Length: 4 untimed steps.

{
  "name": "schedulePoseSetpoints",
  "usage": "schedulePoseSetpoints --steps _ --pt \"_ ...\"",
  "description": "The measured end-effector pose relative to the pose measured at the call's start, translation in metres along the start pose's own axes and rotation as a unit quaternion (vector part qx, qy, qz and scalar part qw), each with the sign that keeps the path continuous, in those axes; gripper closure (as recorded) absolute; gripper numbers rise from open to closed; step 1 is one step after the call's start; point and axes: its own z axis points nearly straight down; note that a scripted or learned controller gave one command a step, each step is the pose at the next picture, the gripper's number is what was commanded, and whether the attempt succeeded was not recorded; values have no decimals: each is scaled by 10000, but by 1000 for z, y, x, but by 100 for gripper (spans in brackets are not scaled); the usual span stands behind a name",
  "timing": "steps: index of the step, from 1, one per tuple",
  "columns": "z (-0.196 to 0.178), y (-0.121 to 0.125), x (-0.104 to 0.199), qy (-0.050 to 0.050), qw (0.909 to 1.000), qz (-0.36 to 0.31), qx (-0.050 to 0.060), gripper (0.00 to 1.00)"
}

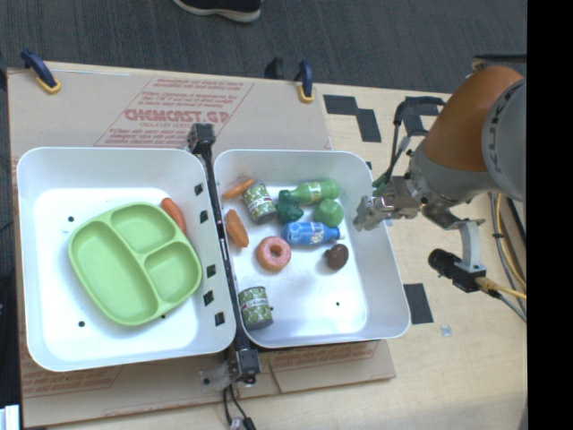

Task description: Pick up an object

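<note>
The right bin [380,285] holds several small items. A green bottle [315,190], a dark green toy [290,206] and a green round piece [329,211] lie near its back. In front of them are a blue bottle [312,233], a pink donut [273,253] and a brown lump [336,256]. One labelled can [260,202] lies at the back left, with two carrots [236,228] near it. A second can [254,306] stands at the front left. My gripper [372,213] hangs over the bin's right wall, right of the green round piece, and I see nothing in it.
The left bin [36,330] holds a green divided plate [134,262] and an orange carrot [174,214] beside it. A cardboard sheet [170,106] lies behind the bins, held by clamps. A black divider [215,240] runs between the bins. Cables [501,285] trail at the right.
</note>
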Motion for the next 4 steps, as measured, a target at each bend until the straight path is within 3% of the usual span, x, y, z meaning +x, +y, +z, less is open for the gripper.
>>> schedulePoseSetpoints --steps 1,2,3,4 --pt "0 0 0 1 10000 -1 -2 0" --pt "118 -37 1 14 10000 3 5 0" --pt "107 -37 0 4 10000 -18 4 100" --pt "-5 -66 -1 -5 10000 11 -19 100"
